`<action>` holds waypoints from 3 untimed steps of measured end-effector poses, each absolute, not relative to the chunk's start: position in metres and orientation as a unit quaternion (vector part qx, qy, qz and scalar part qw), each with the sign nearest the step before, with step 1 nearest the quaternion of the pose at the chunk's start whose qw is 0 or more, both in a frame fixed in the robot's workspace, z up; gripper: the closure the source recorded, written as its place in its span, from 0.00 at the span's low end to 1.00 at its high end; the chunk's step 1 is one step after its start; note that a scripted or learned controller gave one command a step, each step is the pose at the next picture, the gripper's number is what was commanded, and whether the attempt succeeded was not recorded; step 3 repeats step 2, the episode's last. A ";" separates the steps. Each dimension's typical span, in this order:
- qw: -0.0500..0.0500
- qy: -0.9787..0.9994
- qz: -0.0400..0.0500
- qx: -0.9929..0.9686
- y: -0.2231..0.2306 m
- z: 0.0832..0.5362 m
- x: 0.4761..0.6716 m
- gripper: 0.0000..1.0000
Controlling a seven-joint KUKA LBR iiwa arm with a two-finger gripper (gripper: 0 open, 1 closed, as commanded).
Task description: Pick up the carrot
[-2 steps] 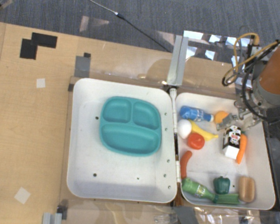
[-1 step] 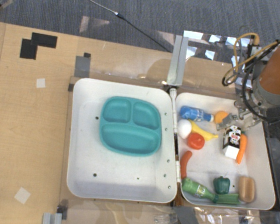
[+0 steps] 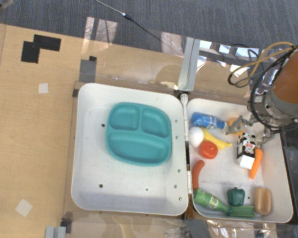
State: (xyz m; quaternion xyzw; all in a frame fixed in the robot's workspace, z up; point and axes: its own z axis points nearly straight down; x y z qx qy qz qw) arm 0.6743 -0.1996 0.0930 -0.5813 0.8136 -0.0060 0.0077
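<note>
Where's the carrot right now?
The carrot lies in the right bin, near its right side, just beside a small white block and directly below the gripper.

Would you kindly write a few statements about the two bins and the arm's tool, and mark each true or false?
1. The teal divided plate lies in the left bin. True.
2. The carrot lies on the teal plate. False: it lies in the right bin, beside a small black and white carton.
3. The tool hangs over the upper part of the right bin, near the carrot. True.
4. The blue bottle lies at the near edge of the right bin. False: it lies at the far edge, above the banana.
5. The green bottle lies in the right bin's near left corner. True.
</note>
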 end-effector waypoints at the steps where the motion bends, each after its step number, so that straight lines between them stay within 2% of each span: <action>1: 0.011 0.813 -0.009 -0.582 -0.199 0.108 0.677 1.00; 2: 0.009 0.651 -0.007 -0.759 -0.202 0.094 0.675 1.00; 3: 0.009 0.651 -0.007 -0.759 -0.202 0.094 0.675 1.00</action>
